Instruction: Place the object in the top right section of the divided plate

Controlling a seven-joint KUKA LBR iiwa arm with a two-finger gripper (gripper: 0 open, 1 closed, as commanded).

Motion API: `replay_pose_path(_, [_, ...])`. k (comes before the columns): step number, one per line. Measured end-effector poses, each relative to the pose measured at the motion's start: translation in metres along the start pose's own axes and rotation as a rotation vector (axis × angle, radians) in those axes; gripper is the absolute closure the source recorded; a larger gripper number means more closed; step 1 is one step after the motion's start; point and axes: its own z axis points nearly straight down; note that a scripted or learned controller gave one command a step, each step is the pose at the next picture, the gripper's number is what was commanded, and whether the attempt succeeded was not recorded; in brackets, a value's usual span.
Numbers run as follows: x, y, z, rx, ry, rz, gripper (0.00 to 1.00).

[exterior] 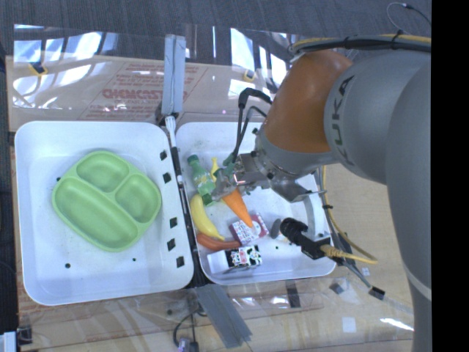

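Camera view, right bin [308, 266]: we list 1 carrot [236, 202], orange, tapered, likely stiff, light toy plastic, smooth and prone to slip; we judge the thick upper end the best hold. Tool [236, 176] sits at that end; we cannot tell its state. Arm reaches in from the right, wrist bent down. Divided plate [106, 199] lies in left bin [37, 270], well apart
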Motion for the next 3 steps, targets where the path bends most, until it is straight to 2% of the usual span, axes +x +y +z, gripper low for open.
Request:
replay_pose_path(1, [-0.029,-0.014,0.060,-0.002,-0.001,-0.102,1.00])
replay_pose_path(2, [0.074,0.005,-0.069,-0.007,-0.001,-0.065,1.00])
replay_pose_path(3, [0.157,0.040,-0.025,0.000,-0.003,-0.107,1.00])
